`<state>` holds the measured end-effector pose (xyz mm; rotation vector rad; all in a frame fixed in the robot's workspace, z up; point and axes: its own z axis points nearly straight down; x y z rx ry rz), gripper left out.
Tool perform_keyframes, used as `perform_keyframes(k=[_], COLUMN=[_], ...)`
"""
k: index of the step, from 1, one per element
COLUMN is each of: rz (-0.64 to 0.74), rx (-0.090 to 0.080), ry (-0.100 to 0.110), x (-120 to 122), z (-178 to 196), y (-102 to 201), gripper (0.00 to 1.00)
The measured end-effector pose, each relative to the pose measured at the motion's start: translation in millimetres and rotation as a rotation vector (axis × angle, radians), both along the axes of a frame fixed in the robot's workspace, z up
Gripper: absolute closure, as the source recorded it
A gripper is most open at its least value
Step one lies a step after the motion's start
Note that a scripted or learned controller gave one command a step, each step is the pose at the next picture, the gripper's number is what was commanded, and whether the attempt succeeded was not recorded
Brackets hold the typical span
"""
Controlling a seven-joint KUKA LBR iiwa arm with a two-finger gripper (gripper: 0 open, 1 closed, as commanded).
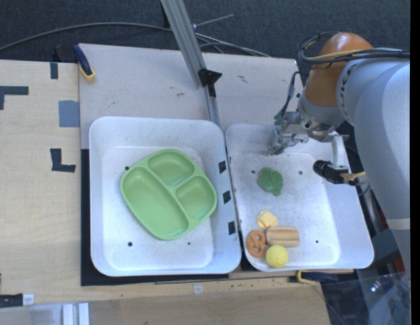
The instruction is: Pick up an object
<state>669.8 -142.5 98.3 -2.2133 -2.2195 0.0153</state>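
My gripper hangs over the far edge of the right bin, above and a little right of a green broccoli piece that lies on the bin floor. Nothing shows between the fingers. Along the bin's near edge lie a small yellow cheese piece, a tan bread roll, an orange pretzel-like piece and a yellow lemon.
The left bin holds a green divided plate. A slanted metal pole stands behind the bins. A black fitting sticks out beside the arm at the right bin's right side.
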Motion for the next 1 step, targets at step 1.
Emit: perform_keyframes(k=[1], rz=[-0.001], rx=[0.001], ry=[-0.017], x=[11.1], z=[50.8], y=[-1.2], gripper=[1.0])
